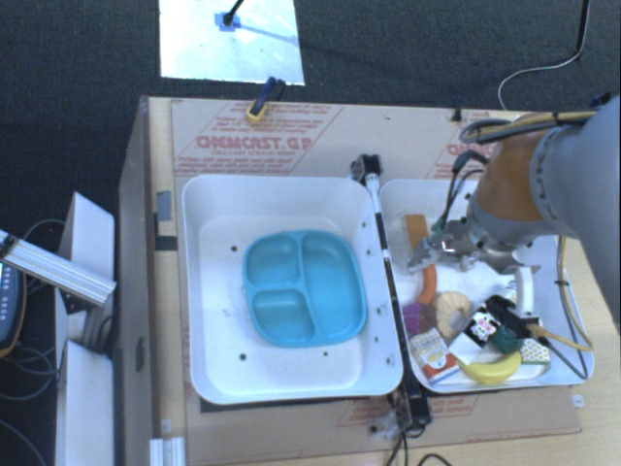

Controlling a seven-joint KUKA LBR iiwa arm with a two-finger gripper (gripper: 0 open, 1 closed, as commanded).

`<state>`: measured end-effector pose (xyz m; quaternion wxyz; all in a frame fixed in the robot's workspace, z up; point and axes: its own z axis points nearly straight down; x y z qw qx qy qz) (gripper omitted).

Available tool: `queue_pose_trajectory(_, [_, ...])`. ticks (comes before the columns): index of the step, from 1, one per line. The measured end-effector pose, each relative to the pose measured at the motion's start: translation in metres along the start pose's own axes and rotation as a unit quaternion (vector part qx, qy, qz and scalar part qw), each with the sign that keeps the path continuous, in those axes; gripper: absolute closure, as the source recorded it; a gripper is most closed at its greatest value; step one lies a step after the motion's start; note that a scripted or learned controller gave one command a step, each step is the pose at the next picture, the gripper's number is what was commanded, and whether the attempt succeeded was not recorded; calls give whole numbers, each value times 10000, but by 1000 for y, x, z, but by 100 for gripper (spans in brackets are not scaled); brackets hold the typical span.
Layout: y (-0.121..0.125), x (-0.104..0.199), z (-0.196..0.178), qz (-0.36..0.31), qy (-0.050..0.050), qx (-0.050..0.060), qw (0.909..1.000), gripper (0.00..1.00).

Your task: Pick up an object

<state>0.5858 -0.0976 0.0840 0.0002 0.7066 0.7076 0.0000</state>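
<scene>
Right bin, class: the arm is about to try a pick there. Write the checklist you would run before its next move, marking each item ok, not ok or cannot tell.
1. End effector is over the right bin: ok.
2. Whether its fingers are open: cannot tell.
3. A target lies close by: ok, the orange carrot-like piece sits just below it.
4. The target stands clear of neighbours: not ok, the purple piece and the round beige item crowd its lower end.
5. Nothing is already held: cannot tell.
6. Blue divided plate in the left bin is out of the way: ok.

Arm (543,187) lowered, end effector (437,249) down
</scene>
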Motion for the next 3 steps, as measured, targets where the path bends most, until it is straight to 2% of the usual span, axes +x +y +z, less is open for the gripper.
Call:
queue_pose_trajectory(1, [-10, 9, 0, -3, 1, -3, 10000, 0])
queue_pose_trajectory(2, [-9, 9, -11, -9, 2, -14, 10000, 100])
queue_pose_trajectory(3, [4, 62, -101, -15, 5, -16, 10000, 100])
